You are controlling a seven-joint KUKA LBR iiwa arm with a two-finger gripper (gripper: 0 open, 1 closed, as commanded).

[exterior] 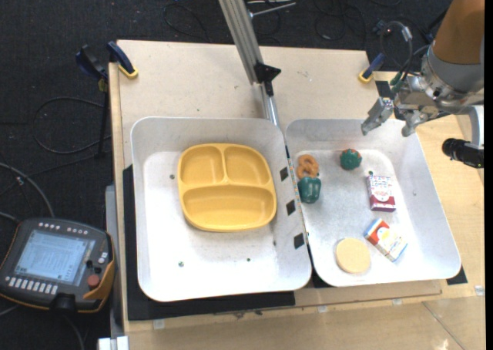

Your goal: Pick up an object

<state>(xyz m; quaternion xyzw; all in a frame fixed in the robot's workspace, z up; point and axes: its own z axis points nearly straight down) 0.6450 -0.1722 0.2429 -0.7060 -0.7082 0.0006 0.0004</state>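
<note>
While the pincer (391, 117) hangs spread and bare over the right bin's (431, 186) far rim, a glossy round green ball (350, 159) lies just inside that rim. Nearer sit a pretzel (307, 164), green pepper (309, 189), two cartons and a flat tan disc (353, 255). A yellow sectioned tray (227, 186) fills the neighbouring bin on the pale tabletop (192, 79).

one fixed camera looks down on me from above the bench (323, 63), tilted at a slant rather than straight down. it stands far enough back to take in both white bins whole, the left bin (154, 264) and the right bin (431, 210), side by side, plus dark floor beyond the bench's far edge. my arm (462, 32) enters from this view's right, near its upper corner.
</note>
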